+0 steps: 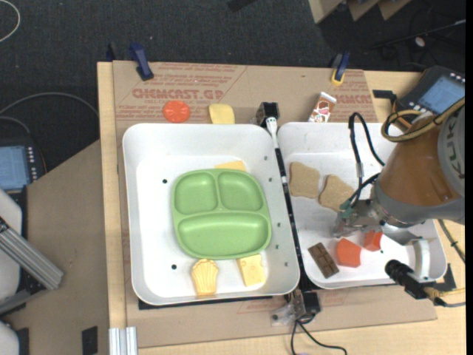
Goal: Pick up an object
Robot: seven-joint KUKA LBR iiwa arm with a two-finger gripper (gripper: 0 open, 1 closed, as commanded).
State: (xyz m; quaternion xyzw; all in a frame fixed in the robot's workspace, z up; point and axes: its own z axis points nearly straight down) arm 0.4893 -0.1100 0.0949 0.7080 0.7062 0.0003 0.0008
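1. The red block [348,253] lies in the right bin [325,143], just beside a brown bar [322,259].
2. The gripper [353,219] hangs low over that bin, near the block; I cannot tell how it is set.
3. Two bread slices [302,180] lie further back.
4. A green divided plate [221,214] sits in the left bin [144,198].
5. Both bins rest on a cardboard-covered bench [185,87] above dark carpet [74,21].
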